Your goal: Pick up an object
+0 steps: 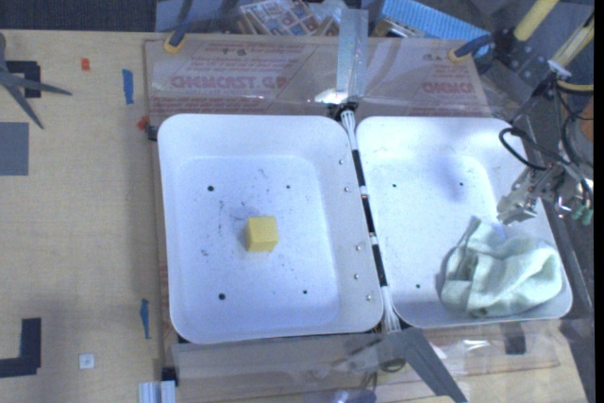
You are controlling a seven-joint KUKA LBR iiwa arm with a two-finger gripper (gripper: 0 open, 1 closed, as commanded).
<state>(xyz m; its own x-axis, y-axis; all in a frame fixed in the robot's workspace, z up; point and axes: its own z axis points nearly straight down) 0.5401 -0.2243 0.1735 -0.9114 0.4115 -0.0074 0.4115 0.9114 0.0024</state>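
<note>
Pale green cloth [502, 273] lies crumpled in the right bin [425, 165].
Gripper [517, 208] hovers just above it, grip impossible to tell; yellow block [261, 234] sits in the left bin [189, 165].

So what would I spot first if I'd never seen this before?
Probably the little yellow block, sitting alone near the middle of the left bin. Next, the crumpled pale green cloth in the near right corner of the right bin, with the robot's gripper just above its far edge.
</note>
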